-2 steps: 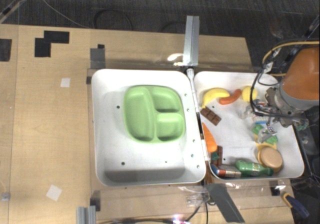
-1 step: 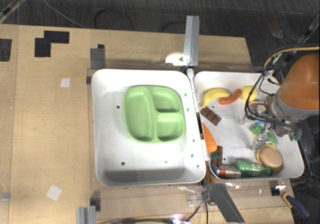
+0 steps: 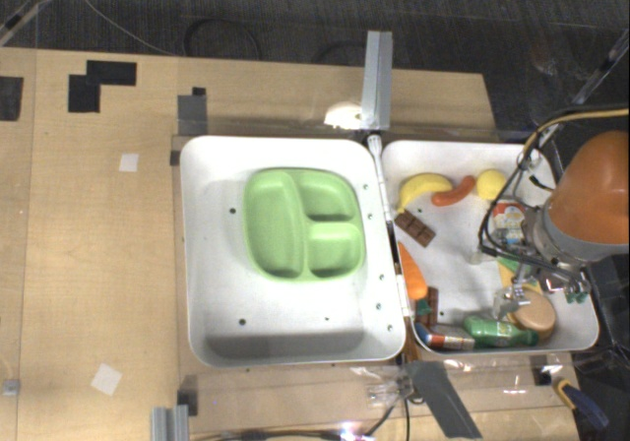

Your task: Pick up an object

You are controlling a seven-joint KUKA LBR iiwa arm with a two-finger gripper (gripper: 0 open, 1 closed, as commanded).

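My arm enters from the right, its orange band [image 3: 596, 183] above the far right side of the right bin [image 3: 463, 262]. My hand [image 3: 520, 283] hangs below the grey wrist, over the right bin's near right corner; its metal parts sit amid cables, and I cannot tell whether the fingers are apart or together, nor whether anything lies between them.

Right bin, contents. At the far end lie a yellow banana [image 3: 423, 187], a red sausage-shaped piece [image 3: 454, 195] just beside it, and a yellow lemon-like piece [image 3: 490, 183] next to that. A brown chocolate bar [image 3: 414, 228] lies near the left wall. An orange carrot-like piece [image 3: 414, 280] rests against the same wall, closer to the near end. Along the near wall lie a green bottle [image 3: 498, 332] on its side and a small red and dark item [image 3: 445, 339] to its left. A round tan piece [image 3: 536, 316], like a biscuit or bun, lies just beside the bottle, close under my hand. Candidate objects for picking are thus all in the right bin.

Left bin [image 3: 212, 232]. It holds a light green divided plate [image 3: 300, 222], roughly central, with three compartments.

Both bins rest side by side on the wooden bench [image 3: 89, 252].
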